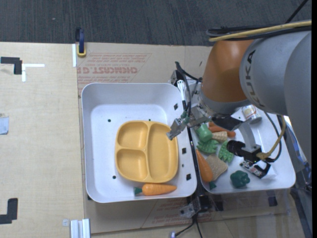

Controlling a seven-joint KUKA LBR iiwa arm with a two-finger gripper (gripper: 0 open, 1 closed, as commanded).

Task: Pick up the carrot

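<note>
An orange carrot (154, 189) with a small green top lies on its side at the near edge of the left bin (94, 133), just below the yellow divided plate (146, 150). A second orange carrot (203, 166) lies in the right bin (277, 182), close to the wall between the bins. My gripper (177, 128) hangs over that wall, at the plate's upper right corner, well above and to the right of the left bin's carrot. Nothing shows in its grasp. The arm's large grey and orange body covers the right bin's far half.
The right bin holds several toy foods: green leafy pieces (208, 145), a slice of toast (217, 166), a broccoli piece (240, 179), an orange piece (218, 129) and a small can (249, 113). Cables (270, 150) loop over them.
</note>
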